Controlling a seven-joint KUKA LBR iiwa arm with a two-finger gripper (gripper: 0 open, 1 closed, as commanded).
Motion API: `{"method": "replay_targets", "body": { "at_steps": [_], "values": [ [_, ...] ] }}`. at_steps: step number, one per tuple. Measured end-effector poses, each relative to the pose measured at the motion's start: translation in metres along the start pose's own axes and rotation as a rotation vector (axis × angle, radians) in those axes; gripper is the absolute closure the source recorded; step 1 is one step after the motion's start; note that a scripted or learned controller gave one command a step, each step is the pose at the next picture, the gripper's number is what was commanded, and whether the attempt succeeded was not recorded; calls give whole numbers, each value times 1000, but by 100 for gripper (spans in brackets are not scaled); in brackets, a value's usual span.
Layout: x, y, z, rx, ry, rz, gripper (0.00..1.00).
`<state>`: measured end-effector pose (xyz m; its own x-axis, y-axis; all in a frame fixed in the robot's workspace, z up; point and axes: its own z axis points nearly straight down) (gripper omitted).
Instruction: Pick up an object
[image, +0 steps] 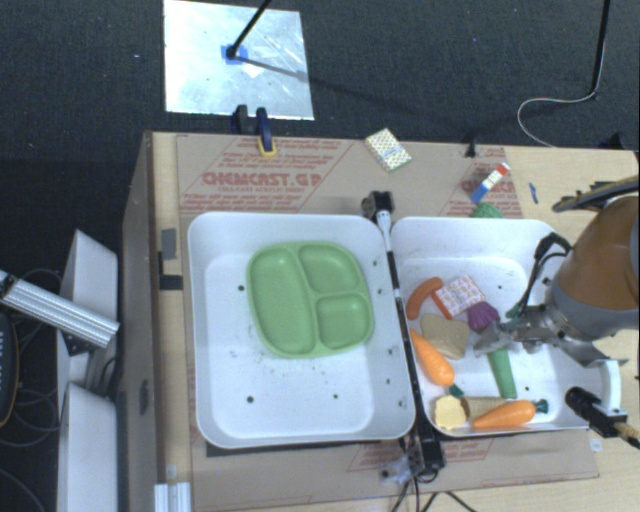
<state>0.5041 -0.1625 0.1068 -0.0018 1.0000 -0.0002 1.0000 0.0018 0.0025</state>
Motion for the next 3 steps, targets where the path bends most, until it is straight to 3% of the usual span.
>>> {"method": "replay_targets", "body": {
  "at_steps": [1, 2, 3],
  "values": [
    [-10, 53, 23, 0, 0, -1, 0],
    [-10, 55, 11, -4, 0, -3, 100],
    [31, 31, -99, -3, -1, -3, 100]
  ]
}}
